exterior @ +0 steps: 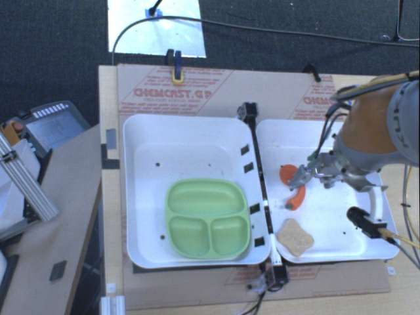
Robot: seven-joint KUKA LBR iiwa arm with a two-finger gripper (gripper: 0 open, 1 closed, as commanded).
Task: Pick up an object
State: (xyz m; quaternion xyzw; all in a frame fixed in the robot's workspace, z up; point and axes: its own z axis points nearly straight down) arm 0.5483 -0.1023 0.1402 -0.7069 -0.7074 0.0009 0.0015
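Observation:
In the right bin (328, 131), my gripper (306, 178) hangs low over the left half, reaching in from the right. Two orange things lie just beside it. A rounded orange piece (287, 172) sits right at the gripper's left tip. A longer, carrot-like orange piece (297, 199) lies just below the gripper. The gripper's tip partly hides where the two pieces meet. A tan slice of bread (294, 238) rests near the bin's front left corner, apart from the gripper.
The left bin (151, 176) holds a green divided plate (207, 217) toward its front. A black divider (256, 169) runs between the two bins. The grey and orange arm (377, 126) covers the right bin's right side.

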